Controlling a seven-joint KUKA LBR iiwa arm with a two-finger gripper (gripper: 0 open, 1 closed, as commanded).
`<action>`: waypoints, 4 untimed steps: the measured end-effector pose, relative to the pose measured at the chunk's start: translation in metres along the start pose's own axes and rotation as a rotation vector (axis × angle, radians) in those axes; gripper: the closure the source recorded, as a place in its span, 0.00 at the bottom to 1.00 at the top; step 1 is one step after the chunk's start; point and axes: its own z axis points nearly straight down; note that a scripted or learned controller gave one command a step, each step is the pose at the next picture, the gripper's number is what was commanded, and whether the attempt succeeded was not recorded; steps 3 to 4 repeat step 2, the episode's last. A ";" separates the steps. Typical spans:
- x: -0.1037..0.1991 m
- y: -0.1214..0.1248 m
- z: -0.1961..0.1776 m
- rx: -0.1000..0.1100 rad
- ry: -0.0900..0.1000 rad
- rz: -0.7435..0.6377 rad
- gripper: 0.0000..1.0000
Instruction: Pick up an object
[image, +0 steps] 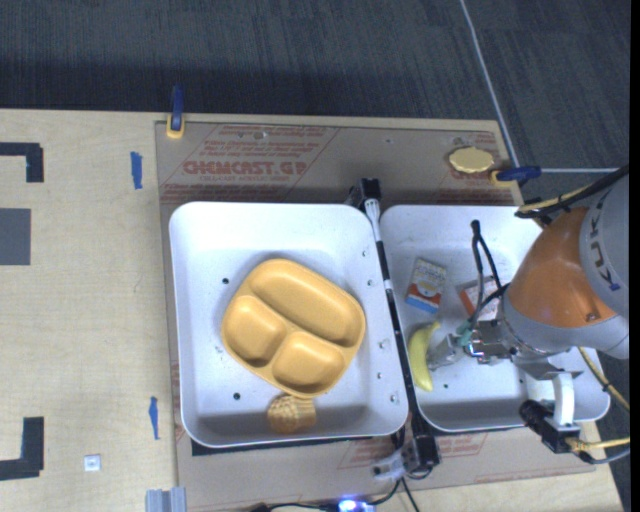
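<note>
So there are 2 shallow white plastic bins sitting side by side on a pale wood bench, with a sheet of brown cardboard (330, 160) under them. The left bin (195, 300) holds a glossy yellow divided plate (292, 323) with 3 rounded compartments, lying at a slant, and a small tan ridged thing (291, 412) touching its lower edge, looks kind of like a waffle cone or a basket weave. In the right bin (500, 405) there's a smooth yellow banana (421, 358) lying along the left wall, plus a little white carton (426, 282) with red and blue print further up. The grey arm with its shiny orange band reaches in from the right, and the gripper (452, 347) sits low in the right bin just beside the banana. Can't tell whether it's touching it or not. Whether the metal fingers are apart or together isn't clear from this angle either.
</note>
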 end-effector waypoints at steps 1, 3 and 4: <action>0.000 0.000 0.000 0.000 -0.001 0.000 0.00; 0.001 0.000 0.000 0.000 -0.001 0.001 0.00; 0.001 0.000 0.000 0.000 -0.001 0.001 0.00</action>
